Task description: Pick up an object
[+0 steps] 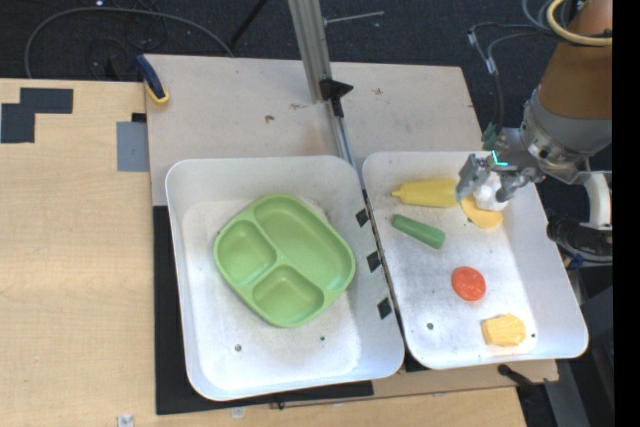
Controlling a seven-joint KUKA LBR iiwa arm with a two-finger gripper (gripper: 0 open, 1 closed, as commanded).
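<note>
The right bin (560,315) holds several small items: a yellow corn-like piece (425,193) at its far side, a green cylinder (418,231) just in front of that, a red round item (468,283) near the middle, and a yellow-orange block (503,329) at the near right. A pale yellow rounded piece (486,215) lies at the far right of the bin. My gripper (480,183) hangs over the bin's far right part, right above that pale yellow piece and just right of the corn-like piece. Nothing visibly sits between its fingers.
The left bin (200,335) carries a green divided plate (284,258). A metal post (308,25) rises behind the bins' shared edge. A wooden board (70,245) lies left of the bins, and cables cover the dark floor beyond.
</note>
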